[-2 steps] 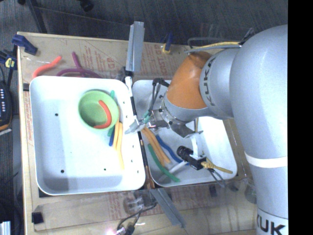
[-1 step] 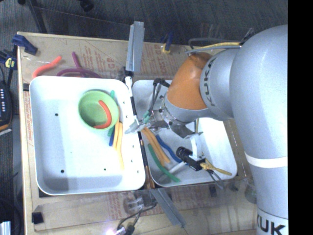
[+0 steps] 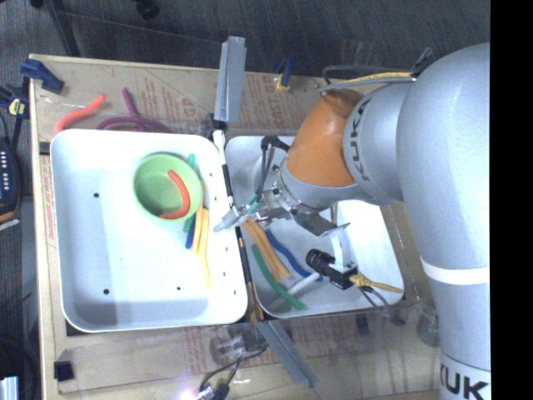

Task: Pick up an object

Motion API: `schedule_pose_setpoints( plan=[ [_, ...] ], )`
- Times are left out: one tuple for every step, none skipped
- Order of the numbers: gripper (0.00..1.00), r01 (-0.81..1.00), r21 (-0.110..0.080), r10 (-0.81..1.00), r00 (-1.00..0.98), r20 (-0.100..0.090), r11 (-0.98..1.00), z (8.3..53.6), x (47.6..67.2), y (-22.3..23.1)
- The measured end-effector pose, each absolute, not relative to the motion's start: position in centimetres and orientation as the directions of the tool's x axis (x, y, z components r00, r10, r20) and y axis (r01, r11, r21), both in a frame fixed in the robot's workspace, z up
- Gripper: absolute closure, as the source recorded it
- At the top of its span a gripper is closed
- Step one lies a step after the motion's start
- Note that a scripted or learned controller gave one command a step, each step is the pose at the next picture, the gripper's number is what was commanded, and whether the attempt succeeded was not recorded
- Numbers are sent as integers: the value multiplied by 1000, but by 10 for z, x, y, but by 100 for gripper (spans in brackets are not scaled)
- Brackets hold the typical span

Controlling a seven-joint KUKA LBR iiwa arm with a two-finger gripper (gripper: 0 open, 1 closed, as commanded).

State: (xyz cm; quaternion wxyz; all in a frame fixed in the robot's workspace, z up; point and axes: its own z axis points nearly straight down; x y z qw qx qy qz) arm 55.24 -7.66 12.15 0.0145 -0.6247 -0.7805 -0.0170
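Observation:
My gripper (image 3: 237, 217) hangs low over the divide between the two bins, at the right bin's left edge. Its tip points toward the left bin. Just under and right of it, in the right bin (image 3: 375, 252), lie an orange stick (image 3: 268, 250), a green stick (image 3: 271, 278) and a blue stick (image 3: 281, 248). The left bin (image 3: 83, 248) holds a green bowl (image 3: 165, 186) with a red curved piece (image 3: 181, 197) on its rim. A yellow stick (image 3: 202, 244) and a short blue stick (image 3: 191, 232) lie beside the bowl. I see nothing held.
The arm's grey and orange body (image 3: 333, 152) covers most of the right bin's back. A black cylinder with a cable (image 3: 329, 268) hangs over that bin. Orange (image 3: 79, 113) and purple (image 3: 133, 124) tubes lie on the bench behind the left bin. A grey bar (image 3: 231, 77) stands at the back.

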Motion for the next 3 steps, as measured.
schedule_pose_setpoints(
  plan=[
    [0,977,23,976,-213,36,212,110,552,-69],
    [100,975,22,974,-224,39,223,117,553,-64],
    [100,926,-1,926,-377,1,377,192,582,-70]
  ],
)
